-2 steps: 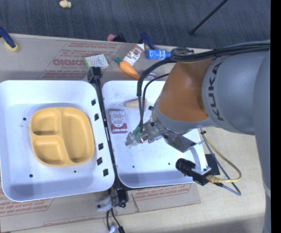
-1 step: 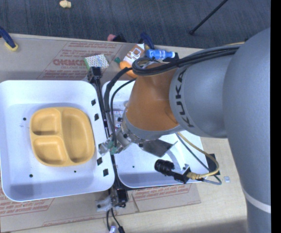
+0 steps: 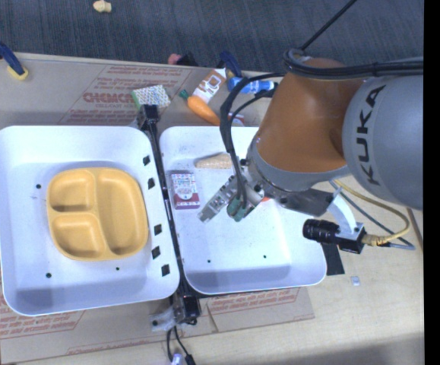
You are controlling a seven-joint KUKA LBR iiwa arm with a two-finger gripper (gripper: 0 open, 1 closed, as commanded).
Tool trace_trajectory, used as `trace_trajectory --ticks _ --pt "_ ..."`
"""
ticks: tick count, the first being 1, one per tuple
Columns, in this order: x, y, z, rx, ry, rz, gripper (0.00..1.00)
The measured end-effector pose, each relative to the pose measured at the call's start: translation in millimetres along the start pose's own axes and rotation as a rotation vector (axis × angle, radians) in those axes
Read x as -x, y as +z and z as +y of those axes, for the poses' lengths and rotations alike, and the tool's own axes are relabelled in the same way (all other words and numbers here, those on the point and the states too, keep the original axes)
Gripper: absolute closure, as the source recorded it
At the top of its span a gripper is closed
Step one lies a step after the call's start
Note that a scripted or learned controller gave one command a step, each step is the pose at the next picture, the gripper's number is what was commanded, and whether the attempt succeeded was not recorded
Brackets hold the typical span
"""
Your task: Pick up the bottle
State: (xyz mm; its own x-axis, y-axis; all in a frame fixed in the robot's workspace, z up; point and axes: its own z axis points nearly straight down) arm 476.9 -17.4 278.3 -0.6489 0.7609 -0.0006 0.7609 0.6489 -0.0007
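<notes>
Bottle, white plastic with orange cap (image 3: 204,95), lying on cardboard behind right white bin (image 3: 280,272); two-finger gripper (image 3: 223,205) over bin, fingers spread, pinching nothing.

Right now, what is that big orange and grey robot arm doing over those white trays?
The robot arm's gripper hangs over the right bin, near a small red packet and a tan stick-like thing lying in it. It is supposed to pick up a bottle. The bottle seems to lie on the cardboard beyond the bins, next to an orange carrot-shaped toy. The left bin holds a yellow divided plate. I can't see anything between the gripper's fingers.
</notes>
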Motion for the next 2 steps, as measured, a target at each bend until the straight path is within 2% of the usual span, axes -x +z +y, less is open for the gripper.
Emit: trace_trajectory --ticks 1,2 --pt "-51 87 42 -0.003 -0.052 0.004 1.0" --pt "-4 0 4 0.0 -0.271 -0.001 1.0"
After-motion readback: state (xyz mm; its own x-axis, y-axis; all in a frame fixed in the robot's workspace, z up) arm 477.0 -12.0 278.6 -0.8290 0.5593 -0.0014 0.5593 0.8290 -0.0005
